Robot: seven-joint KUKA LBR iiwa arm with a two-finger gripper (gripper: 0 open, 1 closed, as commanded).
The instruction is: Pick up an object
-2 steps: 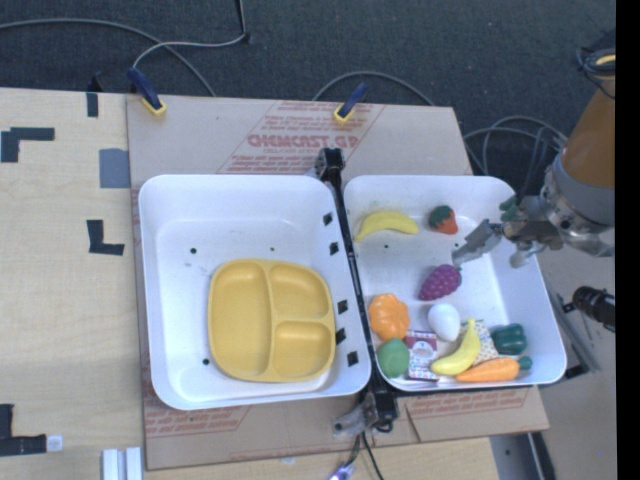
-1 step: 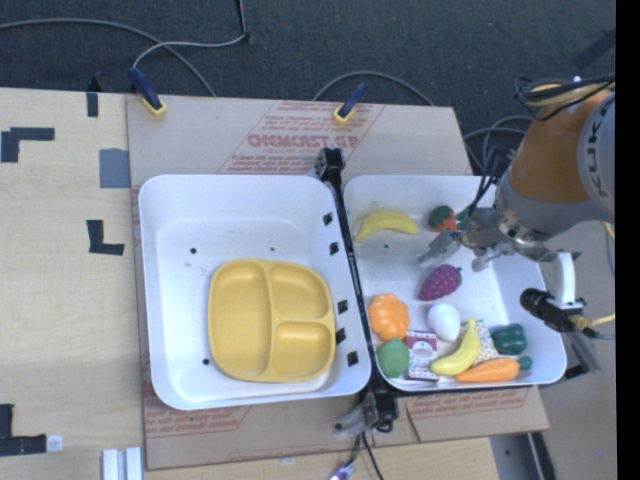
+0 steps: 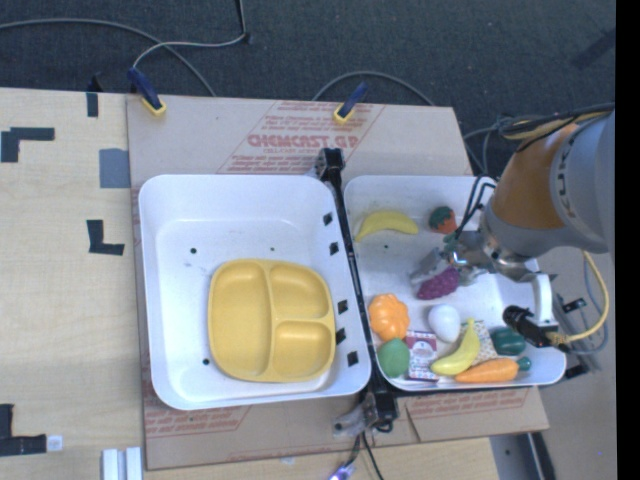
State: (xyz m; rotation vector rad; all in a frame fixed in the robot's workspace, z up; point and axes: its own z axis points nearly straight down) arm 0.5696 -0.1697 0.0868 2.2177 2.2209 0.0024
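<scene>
The gripper [image 3: 437, 265] hangs low in the right bin [image 3: 400, 193]; how wide it stands I cannot tell. The purple grapes [image 3: 438, 284] lie just below it, a yellow banana [image 3: 386, 224] up-left, a white egg [image 3: 444, 320] farther below.

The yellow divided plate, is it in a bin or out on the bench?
In a bin. The yellow plate lies flat on the floor of the left bin, inside its white walls, with its three compartments facing up.
</scene>
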